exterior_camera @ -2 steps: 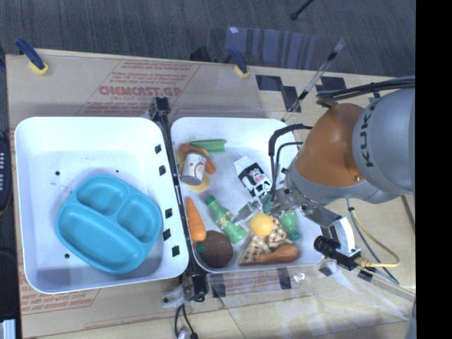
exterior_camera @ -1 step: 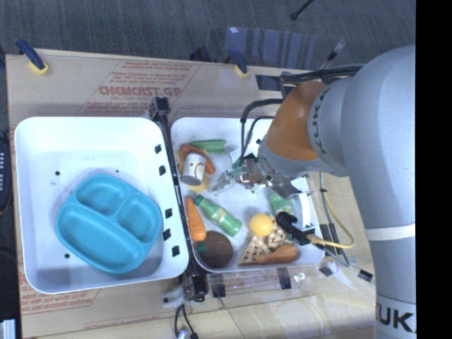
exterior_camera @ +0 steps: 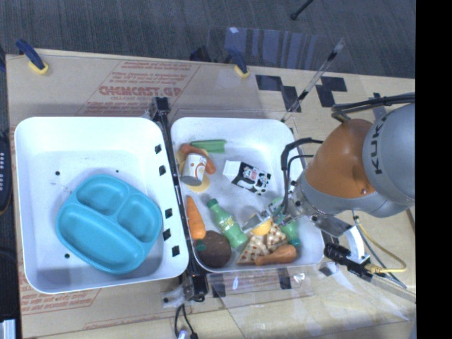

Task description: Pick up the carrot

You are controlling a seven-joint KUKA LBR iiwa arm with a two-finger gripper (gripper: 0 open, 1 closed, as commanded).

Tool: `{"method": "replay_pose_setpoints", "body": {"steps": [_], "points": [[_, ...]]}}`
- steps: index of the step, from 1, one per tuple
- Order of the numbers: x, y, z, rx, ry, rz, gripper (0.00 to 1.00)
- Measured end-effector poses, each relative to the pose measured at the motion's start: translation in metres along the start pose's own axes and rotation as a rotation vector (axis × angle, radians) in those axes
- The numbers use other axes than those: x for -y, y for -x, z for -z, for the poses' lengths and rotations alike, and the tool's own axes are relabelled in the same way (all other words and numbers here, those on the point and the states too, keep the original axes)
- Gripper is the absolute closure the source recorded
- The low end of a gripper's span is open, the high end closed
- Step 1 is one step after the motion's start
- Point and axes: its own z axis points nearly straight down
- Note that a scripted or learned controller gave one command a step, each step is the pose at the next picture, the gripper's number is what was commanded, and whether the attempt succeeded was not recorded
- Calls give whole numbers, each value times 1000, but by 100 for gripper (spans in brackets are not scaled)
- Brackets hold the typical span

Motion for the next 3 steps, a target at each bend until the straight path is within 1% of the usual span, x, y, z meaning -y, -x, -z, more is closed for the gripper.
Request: {"method": "replay_pose_setpoints", "body": {"steps": [1, 2, 3], "points": [[1, 3, 9, 5, -6, 6, 100], [-25, -91, -15, 7, -13, 71, 100], [-51, -135, 185, 22, 2, 10, 100]]}}
